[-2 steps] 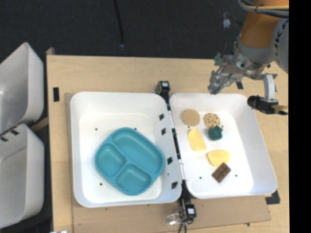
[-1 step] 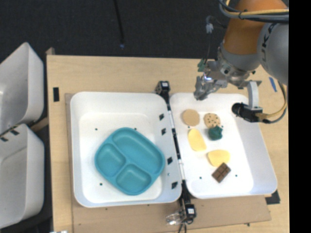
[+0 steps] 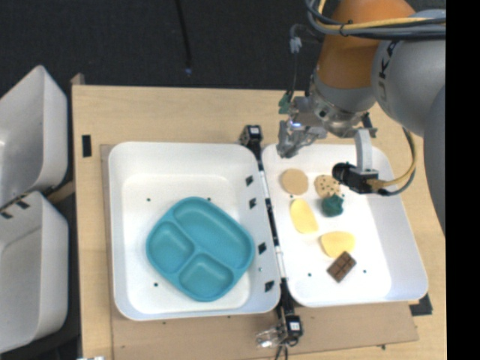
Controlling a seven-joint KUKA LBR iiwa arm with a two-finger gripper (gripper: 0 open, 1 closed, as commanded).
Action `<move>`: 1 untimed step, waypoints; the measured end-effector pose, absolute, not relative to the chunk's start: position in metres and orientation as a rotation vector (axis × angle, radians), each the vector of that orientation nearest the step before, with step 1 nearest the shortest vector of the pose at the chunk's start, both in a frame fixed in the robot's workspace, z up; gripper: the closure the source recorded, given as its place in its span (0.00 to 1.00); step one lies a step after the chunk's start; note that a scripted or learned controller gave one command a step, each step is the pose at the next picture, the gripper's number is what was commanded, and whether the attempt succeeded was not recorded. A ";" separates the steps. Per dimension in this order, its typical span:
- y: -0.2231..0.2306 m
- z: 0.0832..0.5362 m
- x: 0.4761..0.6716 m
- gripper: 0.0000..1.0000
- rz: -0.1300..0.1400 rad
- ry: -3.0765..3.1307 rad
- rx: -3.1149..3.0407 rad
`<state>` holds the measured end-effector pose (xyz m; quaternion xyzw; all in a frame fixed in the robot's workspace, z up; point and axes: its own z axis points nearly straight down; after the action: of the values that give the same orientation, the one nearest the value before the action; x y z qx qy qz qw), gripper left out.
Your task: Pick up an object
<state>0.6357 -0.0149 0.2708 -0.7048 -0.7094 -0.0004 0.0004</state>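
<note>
The right bin (image 3: 390, 276) holds several small food pieces. A tan round cookie (image 3: 295, 181) lies near its far left. Beside it are a speckled cookie (image 3: 324, 184) and a dark teal lump (image 3: 332, 205). Closer to the front lie a pale yellow oval (image 3: 303, 216), a yellow wedge (image 3: 337, 242) and a brown chocolate square (image 3: 340, 266). My gripper (image 3: 289, 145) hangs over the right bin's far left corner, just above and behind the tan cookie, with nothing seen in it.
A blue sectioned plate (image 3: 199, 247) lies in the left bin (image 3: 127, 201). A black divider rail (image 3: 264, 208) runs between the bins. The grey arm with its orange band (image 3: 360, 28) and cables looms over the right bin's far side.
</note>
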 end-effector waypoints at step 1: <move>0.027 0.257 0.625 1.00 0.001 -2.226 -2.216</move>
<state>0.6247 0.0270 0.2567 -0.7055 -0.7087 0.0004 0.0001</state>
